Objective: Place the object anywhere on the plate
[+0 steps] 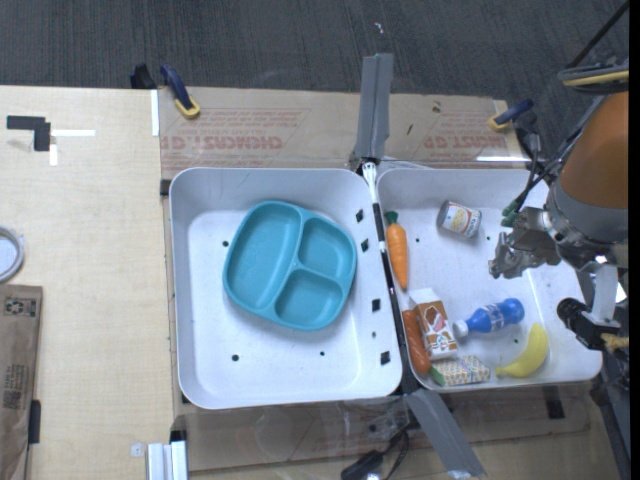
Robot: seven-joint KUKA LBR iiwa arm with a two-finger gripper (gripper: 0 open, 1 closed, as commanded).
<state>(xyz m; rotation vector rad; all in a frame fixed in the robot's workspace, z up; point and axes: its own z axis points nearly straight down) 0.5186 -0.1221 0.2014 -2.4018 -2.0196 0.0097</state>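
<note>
Plate (pixel 290 265), blue with three sections, lies in the left bin (pixel 200 368). Right of the plate hangs the gripper (pixel 507 256); whether it is open cannot be told.

1. The plate (pixel 290 265) was teal blue.
2. Both bins (pixel 200 368) were white.
3. The carrot (pixel 398 253) was orange with a green top.
4. The banana (pixel 529 353) was yellow.
5. The bottle (pixel 492 318) was blue, white-capped.

Scene is evenly and brightly lit from overhead; shadows are kept soft and faint. Mild glare is seen on the white bins (pixel 190 298). Focus is fairly sharp; arm at right is slightly blurred.
</note>
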